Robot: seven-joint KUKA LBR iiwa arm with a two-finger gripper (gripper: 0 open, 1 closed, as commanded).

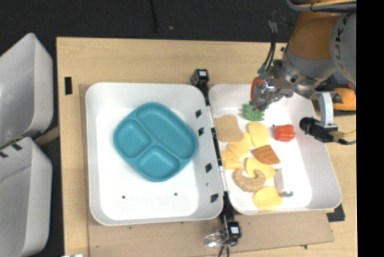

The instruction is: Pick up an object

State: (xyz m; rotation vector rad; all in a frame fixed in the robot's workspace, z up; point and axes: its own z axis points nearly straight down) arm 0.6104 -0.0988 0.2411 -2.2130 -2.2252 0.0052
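Start at the left of the table, where the left bin holds a single thing: a teal divided plate, lying flat near the middle with its three compartments bare, so you have nothing to pick there. Cross the hinged seam between the two bins and you reach the right bin, where all the candidates sit. They are toy foods bunched toward its left and lower half (probably just where they were tipped in): a tan bread slice near the seam, yellow cheese pieces touching one another below it, a ring-shaped pretzel piece lower down, a yellow lump at the bottom, and a red piece standing apart to the right. At the upper edge of the cluster lies a small green leafy piece, and the tool hangs directly above it, touching or nearly so, which I judge makes the green piece your target. You cannot tell from this slant whether the tool is spread or pinched, nor whether anything sits within it; treat the grasp as unproven. The arm leans in from the right, keeping it off the crowded lower pile.
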